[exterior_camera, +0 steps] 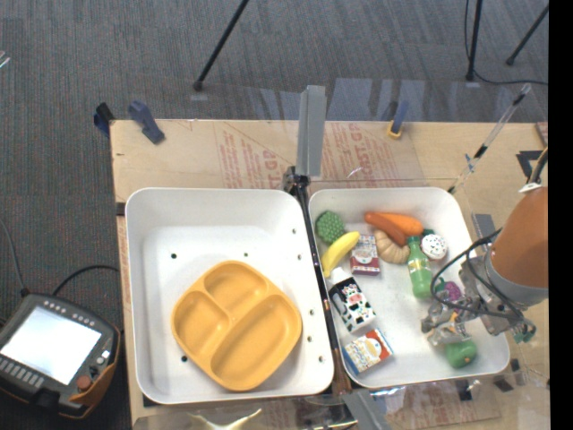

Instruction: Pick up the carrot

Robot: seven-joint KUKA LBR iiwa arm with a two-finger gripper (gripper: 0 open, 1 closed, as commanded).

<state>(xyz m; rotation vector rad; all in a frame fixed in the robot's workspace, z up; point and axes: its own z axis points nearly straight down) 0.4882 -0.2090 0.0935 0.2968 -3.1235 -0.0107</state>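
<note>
Camera view places the carrot (394, 223) near the far edge of the right bin (448, 200), lying roughly crosswise, its orange body touching a tan pastry-like toy (391, 247) on the near side and close to a small white ball (434, 246) at its right end. The gripper (450, 322) is seen low in the near right part of the same bin, well apart from the carrot, just beside a green round toy (462, 355) and a green bottle (419, 276). Whether the gripper is open or closed cannot be told, as cabling and the wrist obscure it, and nothing can be seen held.

The step in hand is judged to be the approach. It is best done by lifting clear of the clutter first, so the bottle is not knocked over, then travelling toward the bin's far side. The grasp would be best set across the carrot's narrow width, near its middle — away from the pastry toy — with the descent kept straight. A banana (339, 251) and a green bumpy toy (329, 226) lie to the left and need not be disturbed.
</note>
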